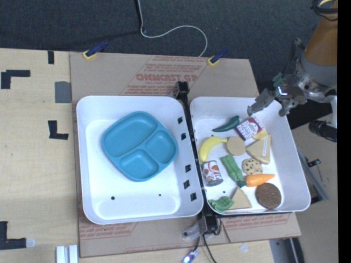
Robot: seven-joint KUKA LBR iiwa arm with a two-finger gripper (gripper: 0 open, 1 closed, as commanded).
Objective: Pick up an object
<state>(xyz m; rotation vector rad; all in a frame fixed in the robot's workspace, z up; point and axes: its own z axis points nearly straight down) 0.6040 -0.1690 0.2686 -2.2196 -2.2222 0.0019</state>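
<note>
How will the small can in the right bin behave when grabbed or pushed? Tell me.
The can lies on its side, so a push would probably roll it. Its smooth round wall may slip from the claw. It looks toy-sized, likely light, and the banana beside it crowds one side.

Grey arm reaching in from right, gripper (270, 104) angled down-left, hovering
</note>
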